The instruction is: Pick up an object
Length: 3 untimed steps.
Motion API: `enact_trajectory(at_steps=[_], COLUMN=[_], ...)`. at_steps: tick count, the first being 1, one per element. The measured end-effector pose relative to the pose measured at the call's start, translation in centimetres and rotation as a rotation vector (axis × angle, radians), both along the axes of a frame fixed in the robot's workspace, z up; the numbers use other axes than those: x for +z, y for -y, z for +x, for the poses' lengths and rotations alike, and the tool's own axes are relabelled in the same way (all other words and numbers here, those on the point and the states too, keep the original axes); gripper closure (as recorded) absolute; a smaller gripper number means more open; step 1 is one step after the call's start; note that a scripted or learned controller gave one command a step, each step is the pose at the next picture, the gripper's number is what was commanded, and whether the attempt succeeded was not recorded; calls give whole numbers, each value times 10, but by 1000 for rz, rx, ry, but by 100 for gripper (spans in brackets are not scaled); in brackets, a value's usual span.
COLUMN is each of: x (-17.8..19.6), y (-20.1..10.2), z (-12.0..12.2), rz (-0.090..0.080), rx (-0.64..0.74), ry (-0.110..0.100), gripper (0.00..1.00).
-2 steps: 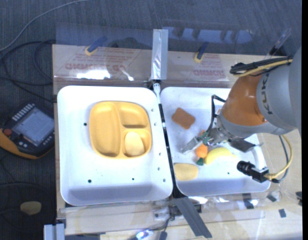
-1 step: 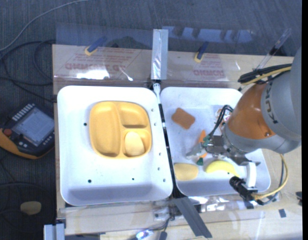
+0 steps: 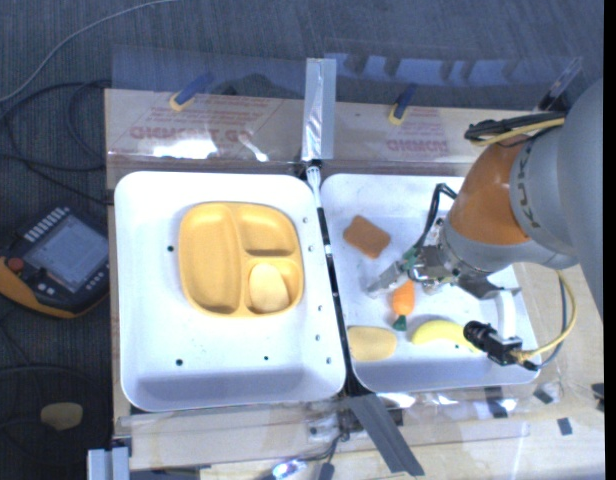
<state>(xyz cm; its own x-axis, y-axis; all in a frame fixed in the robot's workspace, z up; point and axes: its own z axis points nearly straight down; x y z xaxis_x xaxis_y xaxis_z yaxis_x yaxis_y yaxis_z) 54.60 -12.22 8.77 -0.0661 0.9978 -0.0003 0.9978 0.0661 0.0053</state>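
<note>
The right bin (image 3: 428,193) holds a brown block (image 3: 367,235) at its upper left. An orange carrot with a green tip (image 3: 401,301) sits near its middle. A yellow banana (image 3: 437,332) and a pale yellow oval piece (image 3: 372,343) rest along its front wall. My gripper (image 3: 408,271) is low in this bin, right over the carrot's upper end and touching or nearly touching it. The wrist hides whether the carrot is gripped.
The left bin (image 3: 148,298) bears a yellow divided tray (image 3: 223,253) with a pale round item (image 3: 269,286) in its lower right compartment. The grey and orange arm (image 3: 518,203) covers the right bin's right side. A handheld pendant (image 3: 53,258) lies on the floor at left.
</note>
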Motion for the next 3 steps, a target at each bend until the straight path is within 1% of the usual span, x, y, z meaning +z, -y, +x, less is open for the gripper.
enact_trajectory(at_steps=[1, 2, 3], x=[0, 1, 8], y=[32, 8, 8], z=[66, 13, 14], rz=[-6, -4, 0], rx=[330, 179, 180], ry=[0, 5, 1], gripper=[0, 0, 100])
